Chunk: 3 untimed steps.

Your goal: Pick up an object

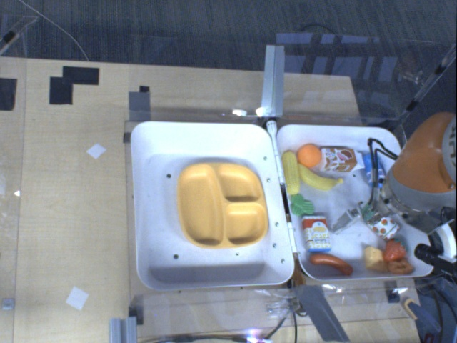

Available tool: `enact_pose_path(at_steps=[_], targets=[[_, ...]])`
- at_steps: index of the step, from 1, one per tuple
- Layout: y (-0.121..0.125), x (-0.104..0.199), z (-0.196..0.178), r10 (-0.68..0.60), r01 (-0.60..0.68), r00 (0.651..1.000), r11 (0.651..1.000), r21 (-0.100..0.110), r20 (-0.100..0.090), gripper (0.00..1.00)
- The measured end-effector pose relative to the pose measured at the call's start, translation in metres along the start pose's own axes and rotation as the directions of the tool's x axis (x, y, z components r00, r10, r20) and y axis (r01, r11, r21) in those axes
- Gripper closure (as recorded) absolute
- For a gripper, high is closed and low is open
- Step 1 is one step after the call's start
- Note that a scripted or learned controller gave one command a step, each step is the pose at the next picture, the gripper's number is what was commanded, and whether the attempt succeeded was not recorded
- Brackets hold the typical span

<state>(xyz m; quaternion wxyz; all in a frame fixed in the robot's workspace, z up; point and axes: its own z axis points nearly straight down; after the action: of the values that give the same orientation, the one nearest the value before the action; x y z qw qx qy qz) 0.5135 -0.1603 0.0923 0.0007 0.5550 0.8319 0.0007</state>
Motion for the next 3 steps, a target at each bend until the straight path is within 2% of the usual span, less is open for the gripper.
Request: enact_pose_path(at_steps=[1,2,3], targets=[[-0.001,0.019,0.002,-0.246,0.246,0.969,0.969,-0.009,0.015,0.0],[0.066,-0.046,-0.037,0.17,-0.17,0.985,0.985,-0.007,0.004,0.0],[0.114,-0.051,0.005,0.466,-0.466,0.885,0.885,0.013,-0.006,0.0]])
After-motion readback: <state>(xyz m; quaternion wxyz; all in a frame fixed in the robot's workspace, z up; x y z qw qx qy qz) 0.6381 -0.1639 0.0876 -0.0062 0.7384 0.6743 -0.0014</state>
